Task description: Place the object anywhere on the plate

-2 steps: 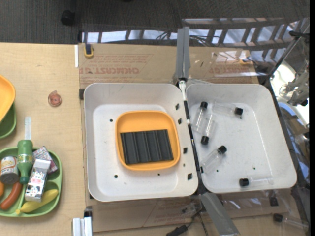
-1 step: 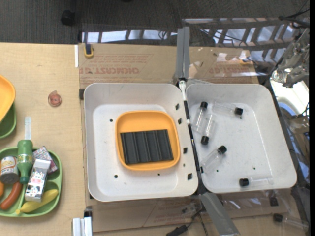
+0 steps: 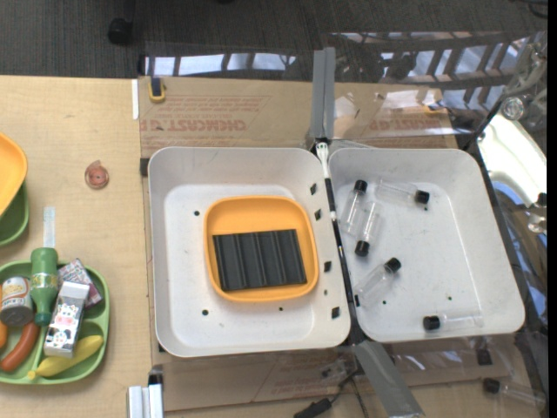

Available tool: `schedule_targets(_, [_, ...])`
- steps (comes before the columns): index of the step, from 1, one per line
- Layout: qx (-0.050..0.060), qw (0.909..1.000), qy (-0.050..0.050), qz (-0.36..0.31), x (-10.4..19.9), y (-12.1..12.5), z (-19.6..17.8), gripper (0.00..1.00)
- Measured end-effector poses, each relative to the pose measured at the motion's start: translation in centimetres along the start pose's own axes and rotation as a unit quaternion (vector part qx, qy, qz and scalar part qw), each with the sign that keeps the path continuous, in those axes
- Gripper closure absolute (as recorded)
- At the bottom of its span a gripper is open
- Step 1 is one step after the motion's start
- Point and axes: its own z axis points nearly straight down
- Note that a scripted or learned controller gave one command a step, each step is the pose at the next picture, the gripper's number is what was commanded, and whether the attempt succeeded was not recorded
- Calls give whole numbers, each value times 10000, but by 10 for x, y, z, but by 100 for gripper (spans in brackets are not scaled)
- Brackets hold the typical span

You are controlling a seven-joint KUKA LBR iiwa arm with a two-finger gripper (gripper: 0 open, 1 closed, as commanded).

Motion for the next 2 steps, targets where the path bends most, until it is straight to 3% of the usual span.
schedule_targets(1, [-4,9917,0,-1284,0,0,-40,100])
schedule_targets(2, [-7,9724,0,-2334,0,0,-40,100])
